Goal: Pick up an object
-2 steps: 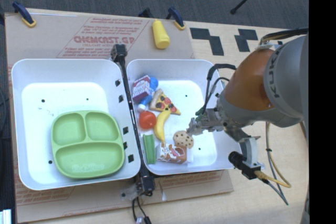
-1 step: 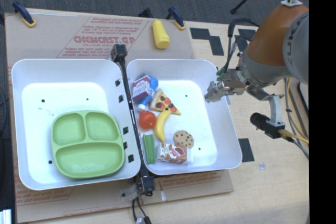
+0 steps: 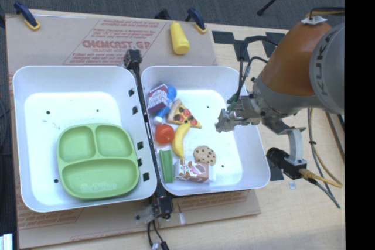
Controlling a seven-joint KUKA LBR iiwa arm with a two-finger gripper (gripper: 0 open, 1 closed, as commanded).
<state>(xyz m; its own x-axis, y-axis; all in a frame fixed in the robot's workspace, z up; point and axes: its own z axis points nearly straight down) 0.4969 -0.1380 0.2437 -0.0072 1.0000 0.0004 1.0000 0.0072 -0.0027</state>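
Observation:
The right bin (image 3: pixel 231 82) holds several toy foods along its left side: a purple and blue packet (image 3: pixel 160 97), a pizza slice (image 3: pixel 183 115), a red tomato (image 3: pixel 164 133), a yellow banana (image 3: pixel 180 139), a cookie (image 3: pixel 204 154), a green stick (image 3: pixel 166 165) and a red and white carton (image 3: pixel 193 171). My gripper (image 3: pixel 225 123) hangs over the right part of this bin, to the right of the pizza slice and above the cookie. Nothing shows between its fingers.
The left bin (image 3: pixel 23 91) bears a green three-compartment plate (image 3: pixel 98 160). A yellow cylinder (image 3: pixel 179 38) lies on the cardboard behind the bins. Blue clamps (image 3: pixel 27 14) hold the cardboard's back edge. The arm's orange band fills the space right of the bins.

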